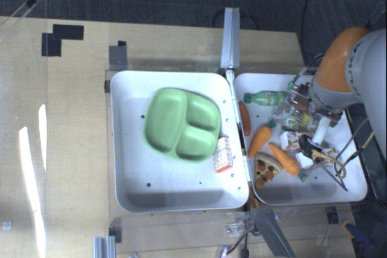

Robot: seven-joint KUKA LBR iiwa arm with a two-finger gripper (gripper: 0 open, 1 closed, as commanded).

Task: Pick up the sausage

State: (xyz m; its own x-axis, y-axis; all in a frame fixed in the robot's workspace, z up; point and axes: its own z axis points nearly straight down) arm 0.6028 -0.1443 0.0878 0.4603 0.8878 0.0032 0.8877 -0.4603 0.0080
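**A:** Status on the sausage pick?

**B:** Not done, by the look of it. The sausage (pixel 244 118) lies flat in the right bin (pixel 351 190), tight against its left wall, next to the divider between the two bins. Long axis runs roughly along that wall. Nothing is touching it.

**A:** Where's the arm?

**B:** The gripper (pixel 300 110) sits over the upper right part of the same bin, well apart from the sausage. It's down among clutter there, near a clear bottle with a green cap (pixel 264 97) and some small items I can't identify.

**A:** Open, closed?

**B:** Can't tell. Too much overlap at the wrist end. I see nothing I could call a held object.

**A:** Anything in the way?

**B:** Two carrots (pixel 260 139) sit just beside the sausage on its right, the nearer one angled toward it. A pizza slice (pixel 266 168) is lower down. The wall on the other side leaves little room, so I judge the approach tight.

**A:** Left bin?

**B:** The left bin (pixel 130 184) holds a green divided plate (pixel 182 124) and a small white and red packet (pixel 223 154). Irrelevant to the task.

**A:** So what remains?

**B:** Everything, as I read it: move across to the left wall, line up with the sausage, close on it, lift.
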